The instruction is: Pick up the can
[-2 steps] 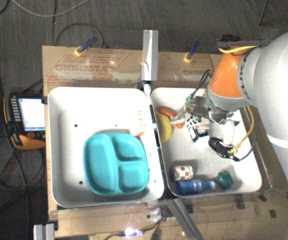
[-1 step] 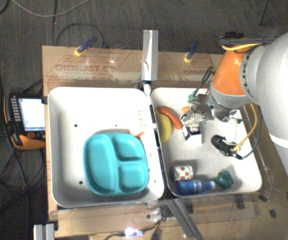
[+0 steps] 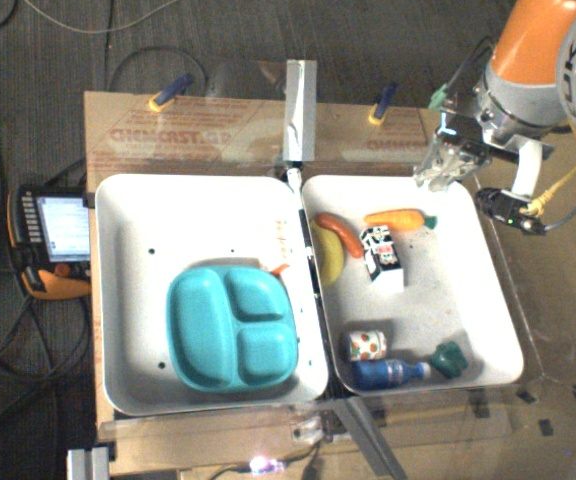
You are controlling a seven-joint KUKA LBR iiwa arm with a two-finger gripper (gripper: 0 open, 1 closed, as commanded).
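- While the arm is reaching in from the right, its gripper is hanging over the far rim of the right bin, near that bin's far right corner — nothing is showing between its fingers, and whether they are spread or closed I cannot tell.
- Sitting near the front of the right bin, the can is lying on its side, white with red and green marks, well apart from the gripper.
- Just in front of the can, a blue bottle is lying flat, with a dark green object at its right end.
- Toward the far side of the same bin, a carrot is lying beside a black-and-white carton, while a banana and a red-orange sausage-like piece are resting against the left wall.
- Filling much of the left bin, a teal divided plate is lying flat.
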